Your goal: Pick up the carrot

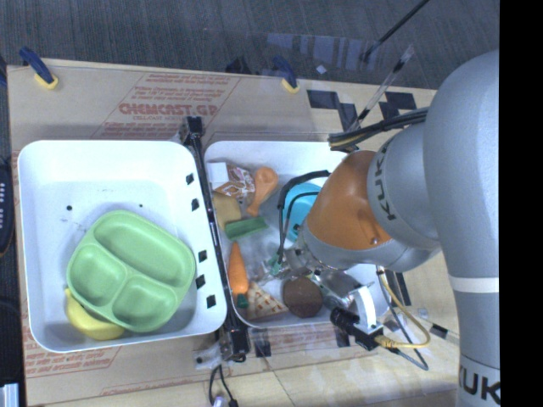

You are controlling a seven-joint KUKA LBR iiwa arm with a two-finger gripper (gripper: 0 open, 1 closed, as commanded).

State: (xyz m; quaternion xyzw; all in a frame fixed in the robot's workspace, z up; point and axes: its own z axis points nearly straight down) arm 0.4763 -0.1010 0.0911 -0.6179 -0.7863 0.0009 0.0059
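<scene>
Orange and tapered, carrot (238, 270) lying in the right bin (280, 153), lengthwise along that bin's left wall, close beside the black divider between the two bins. Not lifted – flat on the bin floor, apart from the arm's tooling.

Just above the carrot, a short green block (246, 226); above that a pale yellowish piece (225, 208), a crinkled wrapped item (237, 179) and a second orange, rounded piece (265, 183) near the bin's far wall. Below the carrot, at the near wall, a tan patterned wedge (263, 302) touching or almost touching the carrot's lower end, and beside it a round brown object (301, 297). Toward the middle, a teal-blue object (297, 212) partly covered by the arm.

Grey arm (462, 176) reaching in from the right, orange band (344, 210) hanging over the right half of the right bin. Fingers (284, 265) low in the bin, right of the carrot and near the brown object, mostly hidden under the wrist – open or shut, cannot tell; nothing seen gripped.

Left bin (51, 168) holding a green divided plate (131, 270), tilted over a yellow object (89, 322) at the near left corner.

Both bins on a desk (127, 108) covered with brown, red-printed card; blue clamps (38, 68) at its far edge.
</scene>
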